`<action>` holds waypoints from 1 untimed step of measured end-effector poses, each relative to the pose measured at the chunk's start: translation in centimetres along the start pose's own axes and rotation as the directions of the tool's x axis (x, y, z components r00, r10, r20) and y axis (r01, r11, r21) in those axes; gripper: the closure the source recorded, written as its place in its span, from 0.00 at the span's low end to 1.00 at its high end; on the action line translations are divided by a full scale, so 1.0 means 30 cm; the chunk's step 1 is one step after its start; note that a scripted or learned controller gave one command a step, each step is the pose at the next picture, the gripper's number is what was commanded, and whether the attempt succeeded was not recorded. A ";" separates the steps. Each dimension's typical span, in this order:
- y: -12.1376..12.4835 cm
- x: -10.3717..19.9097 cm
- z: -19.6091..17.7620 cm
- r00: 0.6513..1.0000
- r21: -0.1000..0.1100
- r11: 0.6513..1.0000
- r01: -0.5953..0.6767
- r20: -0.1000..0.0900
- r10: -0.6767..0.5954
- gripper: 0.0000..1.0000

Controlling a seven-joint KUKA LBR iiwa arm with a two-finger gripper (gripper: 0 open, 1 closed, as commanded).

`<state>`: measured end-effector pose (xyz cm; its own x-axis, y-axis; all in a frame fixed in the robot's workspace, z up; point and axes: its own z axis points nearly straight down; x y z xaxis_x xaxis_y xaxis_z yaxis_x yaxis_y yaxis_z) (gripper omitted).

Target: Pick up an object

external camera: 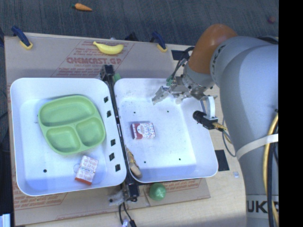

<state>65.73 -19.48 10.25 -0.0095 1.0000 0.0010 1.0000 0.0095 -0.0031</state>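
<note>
Bench (227, 183) with 2 white bins (19, 126), banana (108, 47), green ball (157, 191).

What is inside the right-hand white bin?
The right bin holds a small red and white carton, with the gripper above its far end. The arm covers its right edge.

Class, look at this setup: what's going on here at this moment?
A grey robot arm reaches in from the right over the right bin, its gripper at the bin's far side with nothing seen between its fingers. A small red and white carton lies untouched mid-bin. The left bin holds a green tray and another carton. Nothing is picked up yet.
</note>
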 end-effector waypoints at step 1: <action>-0.034 -0.052 -0.289 1.000 -0.004 1.000 -0.006 0.001 0.006 0.00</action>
<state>64.74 -21.07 18.92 -0.0036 1.0000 0.0001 1.0000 0.0036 0.0007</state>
